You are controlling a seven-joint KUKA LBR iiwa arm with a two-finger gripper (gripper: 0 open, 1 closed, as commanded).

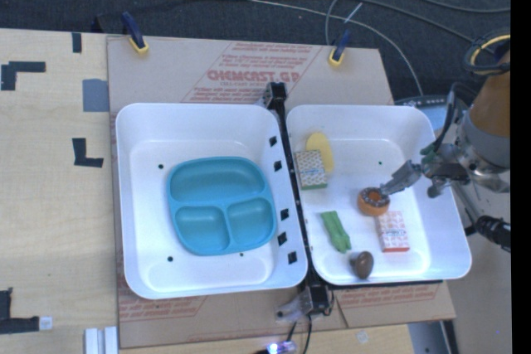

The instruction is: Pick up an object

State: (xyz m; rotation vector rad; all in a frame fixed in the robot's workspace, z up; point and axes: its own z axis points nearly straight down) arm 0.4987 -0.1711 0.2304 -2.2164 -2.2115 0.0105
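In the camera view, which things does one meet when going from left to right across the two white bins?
Blue divided tray → patterned box → green piece → dark round object → orange round object → red and white packet → gripper. The yellow item overlaps the patterned box, so I leave it out.

The gripper (390, 186) hangs over the right white bin (415, 124), just above the small round orange-rimmed object (373, 201); the red-and-white packet (392, 231) lies nearer the camera, and the blue divided plastic tray (221, 205) far left in the left bin (137, 178).

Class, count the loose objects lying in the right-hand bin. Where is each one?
6: yellow piece at the back, patterned box below it, orange round item mid-bin, red-white packet, green piece, brown lump at the front.
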